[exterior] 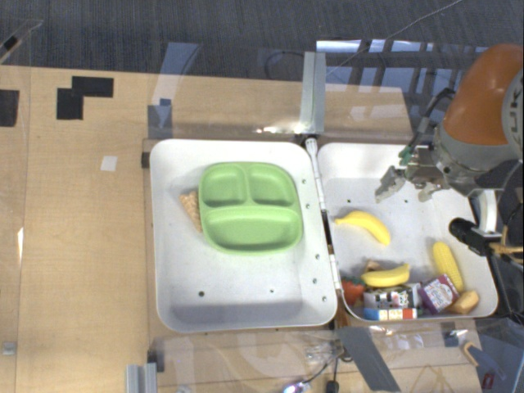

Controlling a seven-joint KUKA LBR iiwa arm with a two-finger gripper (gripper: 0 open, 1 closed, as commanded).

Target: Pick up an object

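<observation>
Above the right bin (344,170) the gripper (407,183) hung with its fingers spread and nothing between them. Below it a banana (365,225) lay on the bin floor (well apart from the fingers). Near the front wall were a second banana (386,277), a corn cob (447,264) and small boxes. A green plate (248,206) sat in the left bin (176,293).
</observation>
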